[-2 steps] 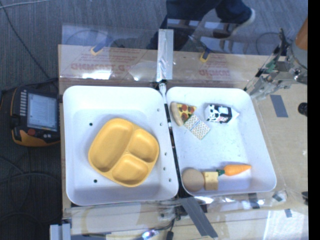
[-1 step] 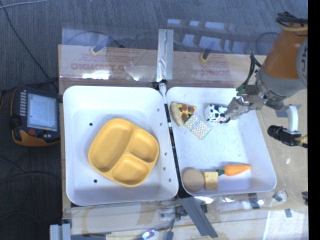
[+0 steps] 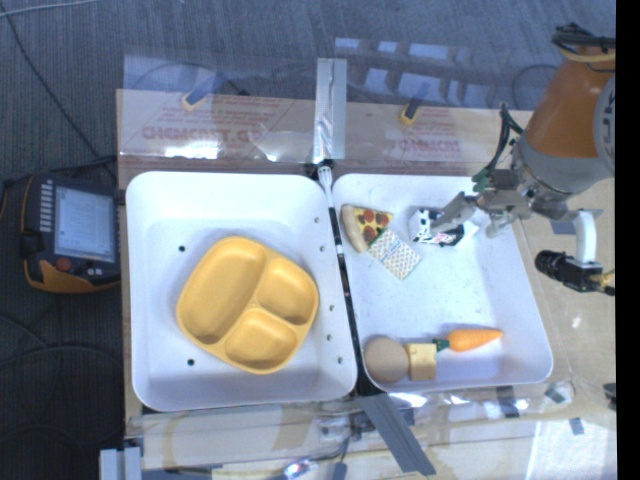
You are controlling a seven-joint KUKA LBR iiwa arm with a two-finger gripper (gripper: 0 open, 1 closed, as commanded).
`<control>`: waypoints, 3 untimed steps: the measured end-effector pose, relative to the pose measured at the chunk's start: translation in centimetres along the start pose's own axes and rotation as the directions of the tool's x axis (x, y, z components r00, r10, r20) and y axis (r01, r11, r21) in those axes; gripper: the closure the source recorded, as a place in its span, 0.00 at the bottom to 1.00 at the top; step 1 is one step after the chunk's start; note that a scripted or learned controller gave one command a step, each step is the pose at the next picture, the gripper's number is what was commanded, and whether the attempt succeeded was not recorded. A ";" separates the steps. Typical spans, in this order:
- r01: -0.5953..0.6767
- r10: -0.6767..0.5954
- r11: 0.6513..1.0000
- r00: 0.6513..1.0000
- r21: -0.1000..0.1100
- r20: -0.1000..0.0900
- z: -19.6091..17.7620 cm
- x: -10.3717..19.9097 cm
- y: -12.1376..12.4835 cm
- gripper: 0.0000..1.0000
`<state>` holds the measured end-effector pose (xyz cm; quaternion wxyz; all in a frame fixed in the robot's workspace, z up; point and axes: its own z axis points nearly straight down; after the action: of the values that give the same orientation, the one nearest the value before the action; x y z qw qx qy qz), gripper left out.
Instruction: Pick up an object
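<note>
- Arm (image 3: 575, 118) comes in from the right, orange band over the upper right corner of the right bin (image 3: 500, 298).
- Claw (image 3: 478, 208) hangs low over the back of the right bin, just right of a small black-and-white toy (image 3: 437, 228).
- Claw fingers look spread: one grey finger (image 3: 456, 211) angles down-left toward the toy, the other sits further right. Nothing between them.
- Can't tell whether the left finger touches the toy; at minimum it is right beside it.
- Pizza-slice toy (image 3: 362, 224) lies at the bin's back-left corner, against the divider side.
- Small checkered piece (image 3: 397, 256) sits just in front of and right of the pizza slice, touching or nearly so.
- Toy carrot (image 3: 470, 340) lies flat near the front wall, orange tip pointing right.
- Tan round item with a blocky end (image 3: 398, 359) sits at the front-left, just beside the carrot's green end.
- Left bin (image 3: 160, 203) holds a yellow divided plate (image 3: 250, 303), three compartments, roughly centred.
- Pendant with a screen (image 3: 65, 233) sits on the floor left of the counter.
</note>
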<state>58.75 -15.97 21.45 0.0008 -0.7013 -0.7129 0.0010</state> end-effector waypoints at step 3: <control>0.006 -0.005 1.000 1.000 -0.024 0.009 11.7 5.8 4.5 0.00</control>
<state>63.16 -10.14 9.69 -0.0110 -0.6992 -0.7148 -0.0046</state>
